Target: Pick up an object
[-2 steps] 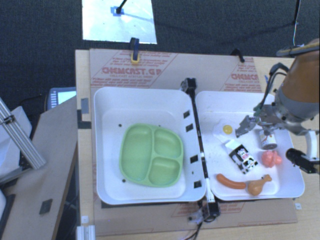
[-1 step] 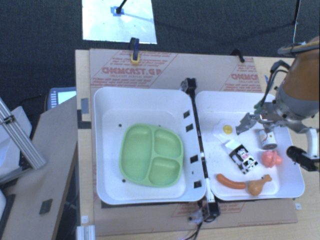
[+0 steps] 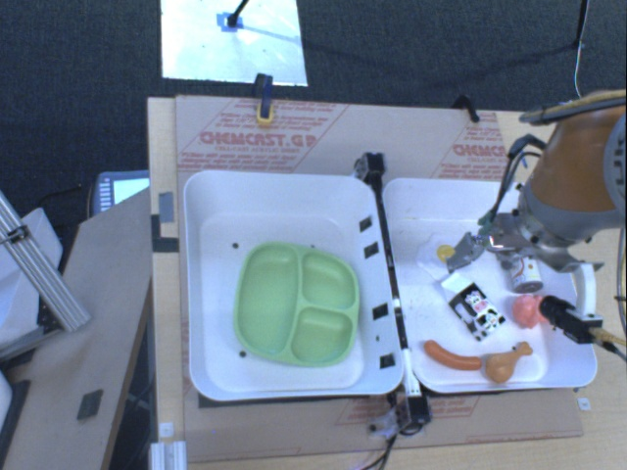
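The gripper (image 3: 490,248) hangs low over the right bin (image 3: 421,204), its fingers apart with nothing between them. The arm (image 3: 578,179) bends in above it, orange band uppermost. Within that bin, a black-and-white cow-print box (image 3: 475,308) lies just below the gripper, a pink toy (image 3: 528,310) beside the box, a hot dog (image 3: 454,355) and a tan drumstick (image 3: 507,362) nearer the front wall. The left bin (image 3: 211,223) holds a green divided plate (image 3: 296,304).
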You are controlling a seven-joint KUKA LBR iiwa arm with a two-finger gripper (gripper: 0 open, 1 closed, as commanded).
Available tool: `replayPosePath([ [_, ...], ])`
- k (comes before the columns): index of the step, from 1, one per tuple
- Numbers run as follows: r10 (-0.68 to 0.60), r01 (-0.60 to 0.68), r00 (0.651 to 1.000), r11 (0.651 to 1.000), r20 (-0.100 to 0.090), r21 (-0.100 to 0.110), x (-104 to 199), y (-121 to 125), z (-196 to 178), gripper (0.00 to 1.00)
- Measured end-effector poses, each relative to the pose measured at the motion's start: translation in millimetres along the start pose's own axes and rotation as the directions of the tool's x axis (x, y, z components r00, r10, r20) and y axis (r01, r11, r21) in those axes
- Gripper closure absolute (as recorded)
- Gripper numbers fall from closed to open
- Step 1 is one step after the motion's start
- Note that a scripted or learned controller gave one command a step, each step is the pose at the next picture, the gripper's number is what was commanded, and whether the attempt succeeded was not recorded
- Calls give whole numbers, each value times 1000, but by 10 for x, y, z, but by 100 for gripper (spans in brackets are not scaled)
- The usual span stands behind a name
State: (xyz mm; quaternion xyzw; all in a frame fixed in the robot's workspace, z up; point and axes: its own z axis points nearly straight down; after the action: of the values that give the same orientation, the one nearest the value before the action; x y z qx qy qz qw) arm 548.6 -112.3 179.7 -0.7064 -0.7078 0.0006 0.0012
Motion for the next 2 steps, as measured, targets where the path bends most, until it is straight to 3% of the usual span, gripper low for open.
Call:
replayPosePath([
  [2,1,-1,1000,1000,0,1,-9,14,948,0],
])
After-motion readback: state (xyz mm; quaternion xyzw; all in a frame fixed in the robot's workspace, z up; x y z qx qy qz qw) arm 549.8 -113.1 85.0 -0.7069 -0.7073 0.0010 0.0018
